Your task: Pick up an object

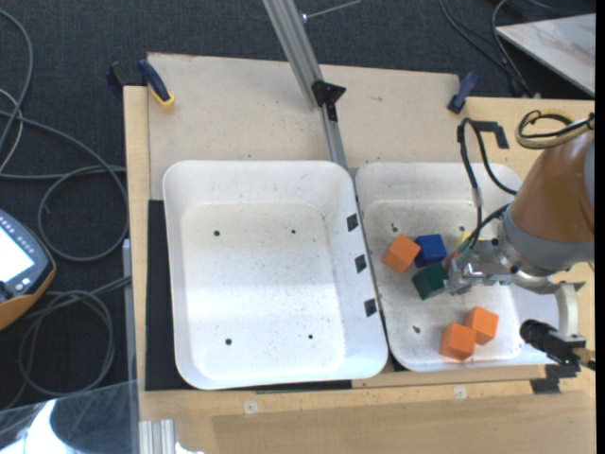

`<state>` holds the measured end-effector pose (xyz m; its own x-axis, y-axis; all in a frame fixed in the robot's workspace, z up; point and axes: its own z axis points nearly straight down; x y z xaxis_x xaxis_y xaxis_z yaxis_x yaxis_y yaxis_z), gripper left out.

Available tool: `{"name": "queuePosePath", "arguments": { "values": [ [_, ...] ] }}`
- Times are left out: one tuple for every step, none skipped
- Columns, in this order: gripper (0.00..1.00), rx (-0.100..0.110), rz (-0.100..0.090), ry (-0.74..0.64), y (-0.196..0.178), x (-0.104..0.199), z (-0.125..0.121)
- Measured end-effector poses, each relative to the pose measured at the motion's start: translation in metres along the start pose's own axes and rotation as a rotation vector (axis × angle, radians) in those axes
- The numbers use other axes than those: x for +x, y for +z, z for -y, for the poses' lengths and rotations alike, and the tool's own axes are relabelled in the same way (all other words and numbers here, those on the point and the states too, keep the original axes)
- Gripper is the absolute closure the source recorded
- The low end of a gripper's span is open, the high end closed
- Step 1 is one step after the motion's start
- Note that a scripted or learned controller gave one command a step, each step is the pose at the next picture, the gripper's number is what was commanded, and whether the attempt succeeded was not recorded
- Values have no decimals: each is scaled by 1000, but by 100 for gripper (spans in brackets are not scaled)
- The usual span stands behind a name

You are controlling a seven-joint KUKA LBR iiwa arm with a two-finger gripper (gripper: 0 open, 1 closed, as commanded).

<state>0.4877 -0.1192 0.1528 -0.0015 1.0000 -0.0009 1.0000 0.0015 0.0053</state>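
Right bin, middle: we found the dark green block (429, 281) lying on the floor of the right-hand bin (408, 348), just below a blue block (431, 248) and just right of an orange block (402, 253).
Nearest target: we judged the green block the likeliest pick, since it sat closest to our tool.
Gripper: our gripper (459, 277) hung low at the green block's right side, touching it or nearly so; we could not tell whether it was spread or closed, nor whether it held anything.
Bearing: the green block lay to the left of the gripper in the camera view, so any closing move had to shift leftward.
Other candidates: two orange blocks (469, 332) sat together nearer the front rim, below the gripper.
Left bin (189, 253): it lay well apart from our arm (558, 206).
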Motion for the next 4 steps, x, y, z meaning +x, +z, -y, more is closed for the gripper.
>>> {"name": "queuePosePath", "arguments": {
  "values": [
    [100, -2, 0, 0, -54, 0, -2],
    [100, 2, -3, -6, -70, 51, -19],
    [100, 3, -3, -6, -83, 108, -34],
    [100, 5, -3, -5, -75, 156, -44]
  ]
}}
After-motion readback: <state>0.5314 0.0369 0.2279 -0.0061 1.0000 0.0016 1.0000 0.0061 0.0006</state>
